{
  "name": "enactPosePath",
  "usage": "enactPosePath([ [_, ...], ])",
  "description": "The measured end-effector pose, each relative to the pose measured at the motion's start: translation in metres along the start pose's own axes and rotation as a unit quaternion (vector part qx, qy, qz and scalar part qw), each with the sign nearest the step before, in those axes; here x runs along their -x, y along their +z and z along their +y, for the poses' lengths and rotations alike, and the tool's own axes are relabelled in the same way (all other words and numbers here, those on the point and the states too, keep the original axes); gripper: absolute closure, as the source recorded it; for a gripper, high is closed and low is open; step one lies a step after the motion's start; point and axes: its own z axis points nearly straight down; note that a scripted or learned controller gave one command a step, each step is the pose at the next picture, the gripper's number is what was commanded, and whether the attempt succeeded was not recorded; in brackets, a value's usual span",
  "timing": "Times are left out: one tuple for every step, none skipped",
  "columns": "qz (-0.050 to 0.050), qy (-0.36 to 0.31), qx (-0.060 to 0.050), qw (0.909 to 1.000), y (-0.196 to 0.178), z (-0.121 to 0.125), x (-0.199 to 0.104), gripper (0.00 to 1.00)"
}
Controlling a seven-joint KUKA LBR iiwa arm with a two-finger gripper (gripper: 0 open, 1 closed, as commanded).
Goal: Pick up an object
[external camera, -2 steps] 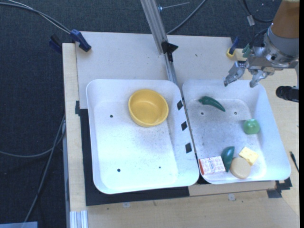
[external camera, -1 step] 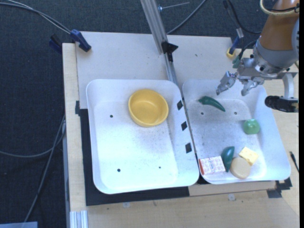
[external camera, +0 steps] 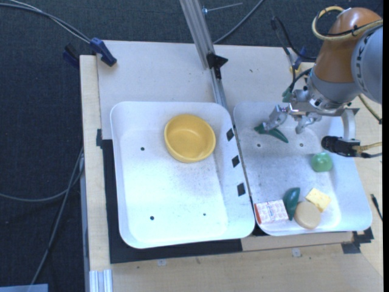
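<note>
The hand [external camera: 292,115] hangs over the far part of the right bin [external camera: 267,193], its two pale metal fingers [external camera: 278,115] spread apart and pointing down. Beside the left finger, at its tip, lies a dark green thing [external camera: 271,132], long and thin with pointed ends, rather like a leaf or a pepper. It seems to touch that finger, but whether it sits between the two fingers or merely lies on the bin floor beside them cannot be told from this slant. The arm [external camera: 343,53], grey with an orange band, comes in from the right above the bin.

Other things lie in the same bin, well apart from the hand. A light green round lump [external camera: 321,162] rests near the right wall. At the near end a cluster sits close together: a small red and white box [external camera: 271,212], a dark green oval piece [external camera: 292,197] just beside it, a tan round piece [external camera: 307,215], and a yellow wedge [external camera: 318,198] touching the tan one.

The left bin [external camera: 140,193] holds a yellow bowl [external camera: 189,137], upright, toward its far side. Both bins stand side by side on the tabletop [external camera: 152,66], and a metal rail [external camera: 197,23] runs down between them from the far edge.
</note>
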Motion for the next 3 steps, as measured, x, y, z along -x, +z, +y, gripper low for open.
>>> enactPosePath([
  [0.0,0.0,0.001,1.0,0.052,0.01,0.0,0.0],
  [0.0,0.0,0.005,1.0,0.034,0.012,0.0,1.0],
  [-0.003,0.0,0.012,0.9999,-0.013,0.018,-0.005,1.0],
])
